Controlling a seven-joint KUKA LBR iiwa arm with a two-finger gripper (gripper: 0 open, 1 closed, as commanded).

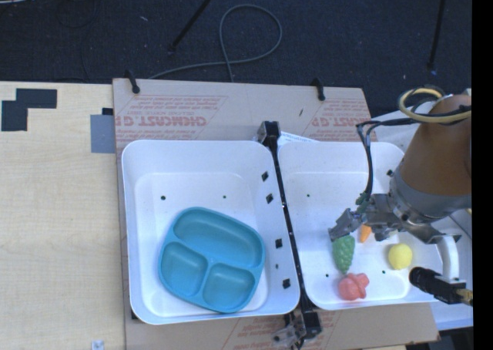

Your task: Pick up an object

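- I see two shallow white bins side by side on the bench, the left bin (146,186) and the right bin (316,186), split by a black divider (279,210) running between them.
- In the left bin lies a blue compartment tray (212,259), flat, with one long section and two smaller ones; it sits toward the near right part of that bin.
- My arm (435,163) comes in from the right over the right bin, its orange band showing above the grey wrist.
- The gripper (356,225) hangs low over the right bin's near half, just above the toys; from this angle I cannot tell how far it is spread, nor whether it has anything.
- A green object (343,252), bumpy and elongated, lies right below the gripper, near or touching it; I cannot say which.
- A small orange piece (365,233) shows just beside the gripper.
- A yellow ball (400,256) rests to the right of the green object, apart from it.
- A pink-red object (353,287) lies near the bin's front wall, just below the green one.
- A black cable (368,157) loops from the arm down toward the wrist.
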